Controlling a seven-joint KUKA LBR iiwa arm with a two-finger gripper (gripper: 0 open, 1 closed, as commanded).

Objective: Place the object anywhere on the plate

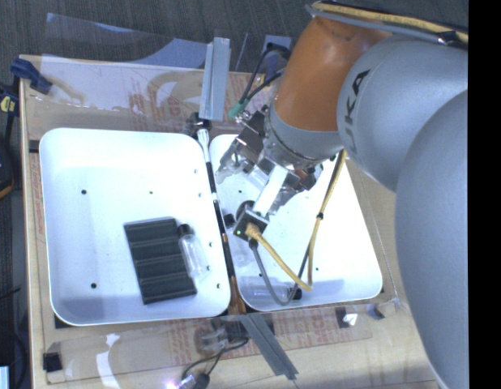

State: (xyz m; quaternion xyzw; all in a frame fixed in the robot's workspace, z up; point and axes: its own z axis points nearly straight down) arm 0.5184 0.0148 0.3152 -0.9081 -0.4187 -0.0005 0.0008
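- While the end effector [233, 162] hung right of the ribbed black block [159, 259], its grip was unreadable.
- The clear vial [190, 251], probably the object, touched that block's right side.
- A centred vertical descent seemed best.

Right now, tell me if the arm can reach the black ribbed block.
Probably yes: the black ribbed block lies uncovered in the left bin, the arm over the right bin beside it. A clear tube touches the block's right edge.
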